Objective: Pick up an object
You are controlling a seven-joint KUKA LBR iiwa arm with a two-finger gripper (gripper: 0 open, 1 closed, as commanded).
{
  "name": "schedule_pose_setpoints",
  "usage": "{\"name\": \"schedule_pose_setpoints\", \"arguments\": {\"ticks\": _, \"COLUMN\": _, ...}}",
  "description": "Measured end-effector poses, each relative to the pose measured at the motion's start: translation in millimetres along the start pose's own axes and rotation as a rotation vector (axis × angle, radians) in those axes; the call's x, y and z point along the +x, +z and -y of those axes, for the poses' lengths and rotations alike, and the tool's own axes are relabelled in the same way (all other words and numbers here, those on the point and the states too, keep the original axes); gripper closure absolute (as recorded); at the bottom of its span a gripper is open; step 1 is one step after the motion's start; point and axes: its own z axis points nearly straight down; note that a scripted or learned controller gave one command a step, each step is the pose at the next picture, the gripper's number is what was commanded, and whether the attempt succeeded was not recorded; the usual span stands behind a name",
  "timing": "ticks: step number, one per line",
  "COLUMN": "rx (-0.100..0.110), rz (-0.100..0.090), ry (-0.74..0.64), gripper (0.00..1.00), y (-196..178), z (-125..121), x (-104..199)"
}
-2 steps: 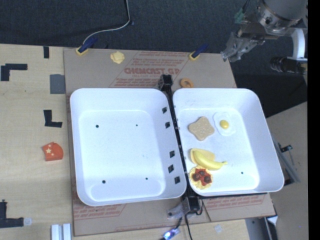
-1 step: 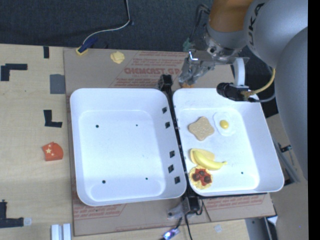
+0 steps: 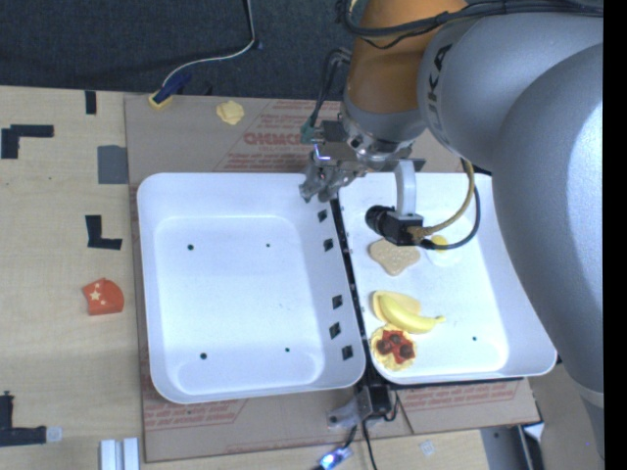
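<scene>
Nearest you, the red-topped piece (image 3: 394, 348) sits in the right bin's (image 3: 490, 302) front corner, just beside the banana (image 3: 404, 311), with the tan slice (image 3: 394, 256) farther back; all three lie along that bin's left wall. Reading across, a red block (image 3: 104, 297) lies on the bench (outside the left bin (image 3: 235, 262)). The gripper (image 3: 323, 179) hangs over the divider at the far rims, probably not yet lined up on any of them, and you cannot tell whether it is open or closed.

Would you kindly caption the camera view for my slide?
Gripper above the wall between left white bin and right white bin, which holds yellow banana, tan bread slice.
</scene>
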Motion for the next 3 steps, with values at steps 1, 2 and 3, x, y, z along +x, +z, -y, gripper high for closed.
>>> {"name": "schedule_pose_setpoints", "arguments": {"ticks": 1, "rx": -0.012, "rz": 0.0, "ry": 0.002, "gripper": 1.0, "y": -58, "z": -42, "x": 56}}
{"name": "schedule_pose_setpoints", "arguments": {"ticks": 2, "rx": -0.007, "rz": 0.0, "ry": 0.001, "gripper": 1.0, "y": -56, "z": -40, "x": 126}}
{"name": "schedule_pose_setpoints", "arguments": {"ticks": 3, "rx": -0.003, "rz": 0.003, "ry": 0.004, "gripper": 1.0, "y": 18, "z": -41, "x": 164}}
